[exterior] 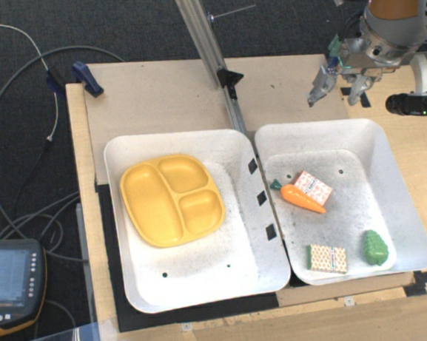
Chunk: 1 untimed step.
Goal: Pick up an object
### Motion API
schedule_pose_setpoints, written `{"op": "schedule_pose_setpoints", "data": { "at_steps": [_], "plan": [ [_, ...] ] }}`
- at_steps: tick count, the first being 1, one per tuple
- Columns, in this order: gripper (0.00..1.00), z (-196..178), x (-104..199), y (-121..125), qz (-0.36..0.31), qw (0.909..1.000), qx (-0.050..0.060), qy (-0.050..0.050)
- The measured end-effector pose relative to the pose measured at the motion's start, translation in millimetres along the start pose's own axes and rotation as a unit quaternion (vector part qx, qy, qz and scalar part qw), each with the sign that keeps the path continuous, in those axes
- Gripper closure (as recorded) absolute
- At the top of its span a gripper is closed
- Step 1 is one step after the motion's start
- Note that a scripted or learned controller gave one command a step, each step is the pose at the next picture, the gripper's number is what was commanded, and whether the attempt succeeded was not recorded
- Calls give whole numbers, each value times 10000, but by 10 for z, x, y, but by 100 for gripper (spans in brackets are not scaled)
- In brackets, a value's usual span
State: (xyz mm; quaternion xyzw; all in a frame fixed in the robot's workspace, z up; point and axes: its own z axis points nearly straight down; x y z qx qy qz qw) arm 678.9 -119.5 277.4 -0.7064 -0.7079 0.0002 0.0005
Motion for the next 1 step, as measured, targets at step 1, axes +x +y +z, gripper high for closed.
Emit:
{"op": "schedule_pose_setpoints", "data": {
  "at_steps": [1],
  "plan": [
    [0,-1,-3,0,2,10000,1,-4]
  ]
}}
